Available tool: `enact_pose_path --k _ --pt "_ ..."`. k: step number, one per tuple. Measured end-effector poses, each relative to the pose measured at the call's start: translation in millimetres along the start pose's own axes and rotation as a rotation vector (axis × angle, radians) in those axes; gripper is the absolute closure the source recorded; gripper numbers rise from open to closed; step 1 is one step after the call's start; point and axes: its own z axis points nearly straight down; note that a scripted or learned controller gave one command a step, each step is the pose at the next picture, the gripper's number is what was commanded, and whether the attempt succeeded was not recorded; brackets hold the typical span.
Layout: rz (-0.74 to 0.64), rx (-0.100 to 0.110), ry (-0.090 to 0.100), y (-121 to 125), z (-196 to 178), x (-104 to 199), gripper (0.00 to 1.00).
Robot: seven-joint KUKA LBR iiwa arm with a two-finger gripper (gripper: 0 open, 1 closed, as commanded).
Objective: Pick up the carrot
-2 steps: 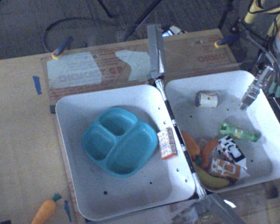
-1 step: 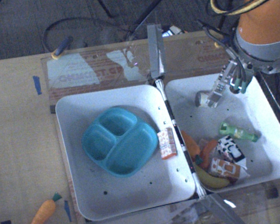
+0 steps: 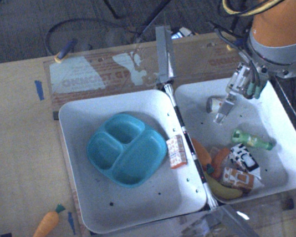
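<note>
Tapered orange carrot [image 3: 43, 229] lies on the wooden bench; metal pincer [image 3: 221, 109] above right bin, grip state unclear.

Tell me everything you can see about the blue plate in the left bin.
The blue plate is a rounded, divided dish, seemingly plastic, teal-blue, with three compartments: two smaller ones toward the top and left, one larger toward the right. It lies flat, right side up, near the middle of the left bin. A small carton sits against its right edge.

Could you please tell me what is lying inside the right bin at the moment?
The right bin holds a green bottle, a black-and-white toy, a banana and orange pieces. The pile covers whatever lies beneath.
</note>
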Motion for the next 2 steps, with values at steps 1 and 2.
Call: enact_pose_path --k 1,2 --pt "-0.048 0.003 0.005 -23.1 126.7 49.6 0.00" --pt "0.113 0.002 0.004 47.1 70.1 66.6 0.00"
